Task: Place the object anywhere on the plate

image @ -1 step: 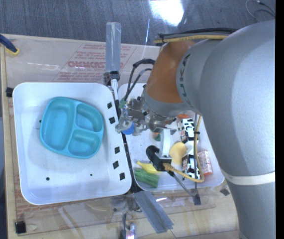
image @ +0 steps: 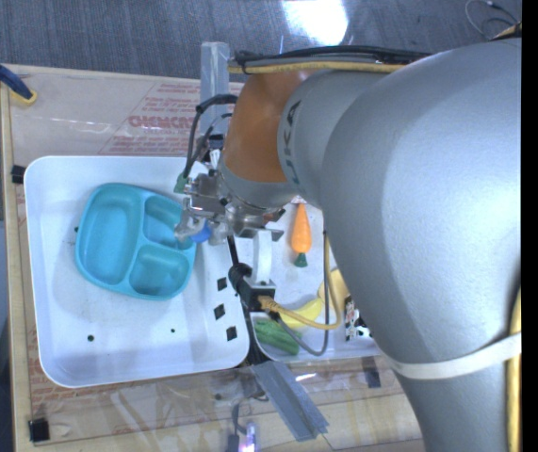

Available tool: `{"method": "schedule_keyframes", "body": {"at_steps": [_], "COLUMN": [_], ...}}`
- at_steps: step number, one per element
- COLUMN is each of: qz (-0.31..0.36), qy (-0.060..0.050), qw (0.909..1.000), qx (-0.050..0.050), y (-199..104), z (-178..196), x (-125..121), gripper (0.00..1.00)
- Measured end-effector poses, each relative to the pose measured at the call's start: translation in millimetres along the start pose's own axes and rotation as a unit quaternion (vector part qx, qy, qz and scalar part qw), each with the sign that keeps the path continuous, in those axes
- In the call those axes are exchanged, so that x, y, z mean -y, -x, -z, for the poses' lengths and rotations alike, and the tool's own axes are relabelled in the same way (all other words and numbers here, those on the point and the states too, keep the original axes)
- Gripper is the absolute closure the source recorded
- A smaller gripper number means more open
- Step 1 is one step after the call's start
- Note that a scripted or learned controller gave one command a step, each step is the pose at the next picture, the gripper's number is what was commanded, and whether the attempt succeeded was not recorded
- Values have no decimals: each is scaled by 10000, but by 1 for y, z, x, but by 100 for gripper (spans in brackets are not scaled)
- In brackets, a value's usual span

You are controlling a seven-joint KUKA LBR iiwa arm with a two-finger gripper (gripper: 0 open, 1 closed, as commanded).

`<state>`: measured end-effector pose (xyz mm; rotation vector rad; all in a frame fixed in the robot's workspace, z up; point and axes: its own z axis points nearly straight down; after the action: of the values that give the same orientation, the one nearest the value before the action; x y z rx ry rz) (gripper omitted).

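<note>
Two white bins, one arm between them, over the plate's right edge.

Nearest, green object (image: 276, 335) and banana (image: 308, 314) lie in right bin (image: 344, 345); farther, carrot (image: 300, 231). The jaws (image: 196, 229) hover at blue plate (image: 137, 241) in left bin (image: 108, 347), with something blue there; whether they clamp it I cannot tell. Risk: a release this close to the rim may drop it beside the plate.

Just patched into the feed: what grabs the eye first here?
The bulky grey arm with the orange band covers most of the right side, reaching in over the bins. Its gripper sits at the right edge of the turquoise three-compartment plastic plate in the left white bin. An orange toy carrot lies in the right bin.
</note>
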<state>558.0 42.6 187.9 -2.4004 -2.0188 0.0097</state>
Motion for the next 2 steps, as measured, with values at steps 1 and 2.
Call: {"method": "schedule_keyframes", "body": {"at_steps": [1,2], "qz": [-330,138], "qy": [4,-4], "qw": [9995,9999], "qx": [1,8], "y": [8,-62], "z": [52,-1], "x": [-3,-39], "gripper": [100,100]}}
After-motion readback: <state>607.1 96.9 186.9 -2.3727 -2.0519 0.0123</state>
